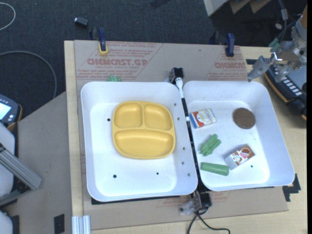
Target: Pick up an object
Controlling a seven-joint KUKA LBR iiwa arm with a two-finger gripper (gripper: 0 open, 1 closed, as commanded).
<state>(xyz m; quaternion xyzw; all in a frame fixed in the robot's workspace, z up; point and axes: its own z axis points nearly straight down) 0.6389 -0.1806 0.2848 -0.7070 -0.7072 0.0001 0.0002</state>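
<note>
dark carpet surrounds a cardboard-topped bench (146, 52) where two white bins sit side by side, a yellow divided plate (144, 129) lying in the left bin (97, 179) and the pickable things gathered in the right bin (273, 111): a brown disc (243, 118), two small cartons (203, 117) (239, 157) and green pieces (210, 145) (215, 168). the gripper (261, 67) is seen at the upper right of the frame, outside the bin, and whether its fingers are apart or together cannot be told. a miss is judged likely, since the flat disc offers little to pinch and the carton beside the green pieces could be nudged away.
</note>
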